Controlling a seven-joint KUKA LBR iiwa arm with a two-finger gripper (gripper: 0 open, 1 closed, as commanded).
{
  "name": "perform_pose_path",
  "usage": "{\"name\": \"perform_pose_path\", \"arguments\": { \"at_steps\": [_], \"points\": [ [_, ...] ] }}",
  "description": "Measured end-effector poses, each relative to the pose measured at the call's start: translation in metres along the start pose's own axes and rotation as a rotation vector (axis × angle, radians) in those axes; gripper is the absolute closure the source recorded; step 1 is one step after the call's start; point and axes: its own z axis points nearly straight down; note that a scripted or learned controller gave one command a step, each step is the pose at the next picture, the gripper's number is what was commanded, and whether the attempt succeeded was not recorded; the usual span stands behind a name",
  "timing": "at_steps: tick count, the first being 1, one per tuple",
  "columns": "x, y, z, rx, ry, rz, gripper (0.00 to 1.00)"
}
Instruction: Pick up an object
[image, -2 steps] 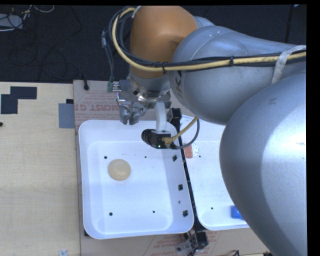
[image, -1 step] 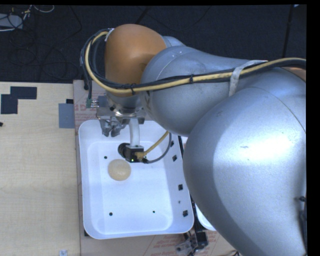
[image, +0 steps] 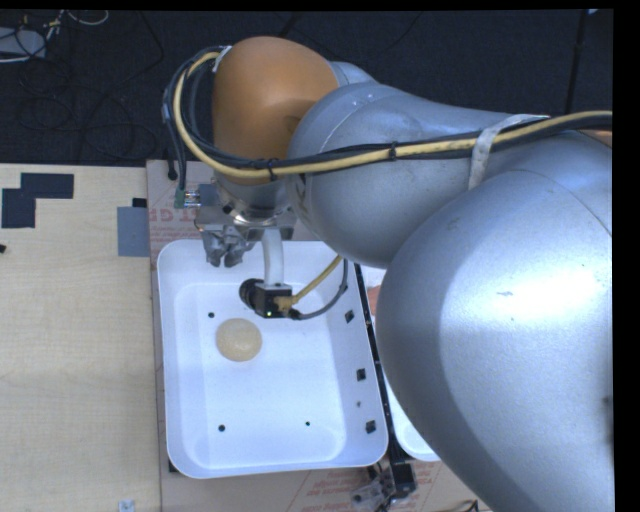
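Round tan object (image: 239, 340) lies in left bin (image: 190, 420), gripper (image: 228, 250) above far rim; finger state unclear.

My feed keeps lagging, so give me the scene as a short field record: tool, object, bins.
tool: above the far edge of the left bin
object: round pale ball lying on the bin floor, nearer the camera than the tool, apart from it
left bin: white, shallow
right bin: mostly hidden behind the arm
held: nothing seen between the fingers
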Motion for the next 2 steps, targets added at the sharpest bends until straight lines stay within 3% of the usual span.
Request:
{"name": "perform_pose_path", "arguments": {
  "at_steps": [1,2],
  "points": [
    [0.0,0.0,-0.01,0.002,-0.002,-0.004,1.0],
    [-0.001,0.001,-0.05,-0.007,0.003,0.004,1.0]
  ]
}}
